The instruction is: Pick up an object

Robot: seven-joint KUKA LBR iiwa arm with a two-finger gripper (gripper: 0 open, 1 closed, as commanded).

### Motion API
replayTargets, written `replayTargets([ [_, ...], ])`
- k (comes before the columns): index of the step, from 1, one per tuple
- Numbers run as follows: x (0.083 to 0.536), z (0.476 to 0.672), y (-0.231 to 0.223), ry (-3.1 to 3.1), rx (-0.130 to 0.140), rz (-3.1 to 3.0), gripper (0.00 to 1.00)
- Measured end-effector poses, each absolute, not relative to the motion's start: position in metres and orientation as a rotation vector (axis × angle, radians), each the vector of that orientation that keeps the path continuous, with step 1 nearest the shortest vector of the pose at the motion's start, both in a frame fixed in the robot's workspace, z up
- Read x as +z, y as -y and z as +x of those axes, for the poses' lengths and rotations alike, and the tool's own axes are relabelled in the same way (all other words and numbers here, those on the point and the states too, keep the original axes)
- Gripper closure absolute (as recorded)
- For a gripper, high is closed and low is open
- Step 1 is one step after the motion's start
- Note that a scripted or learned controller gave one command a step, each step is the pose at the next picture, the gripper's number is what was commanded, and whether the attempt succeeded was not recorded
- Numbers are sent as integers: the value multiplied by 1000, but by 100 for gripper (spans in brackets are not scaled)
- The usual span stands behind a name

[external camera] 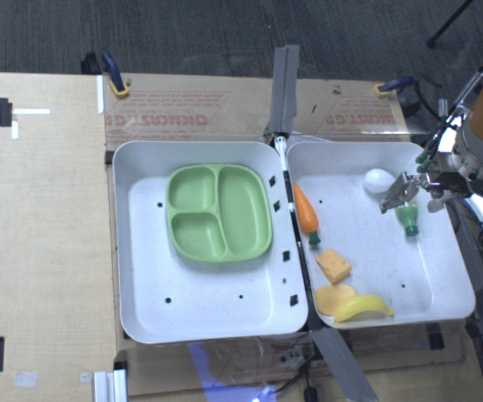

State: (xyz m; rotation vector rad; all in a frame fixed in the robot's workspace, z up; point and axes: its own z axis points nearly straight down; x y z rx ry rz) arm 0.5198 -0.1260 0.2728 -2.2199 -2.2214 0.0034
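Two white bins (141,308) sit on a cardboard-topped bench (199,111) over dark carpet (182,15); tool (402,195) spread, holding nothing.

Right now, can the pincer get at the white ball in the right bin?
Probably yes. The pincer hangs just beside the white ball in the right bin, and nothing lies between them. The small green bottle sits just below, so a sloppy approach might nudge it.

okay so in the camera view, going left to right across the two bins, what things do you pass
green divided plate → carrot → cheese wedge → banana → white egg → small green bottle, right by the gripper.
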Motion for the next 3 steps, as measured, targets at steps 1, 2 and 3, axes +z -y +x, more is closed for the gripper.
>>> replayTargets([
  [1,191,524,89,2422,3,-1998,0],
  [2,91,526,100,2311,2,-2127,0],
  [3,91,491,112,2471,1,-1937,0],
])
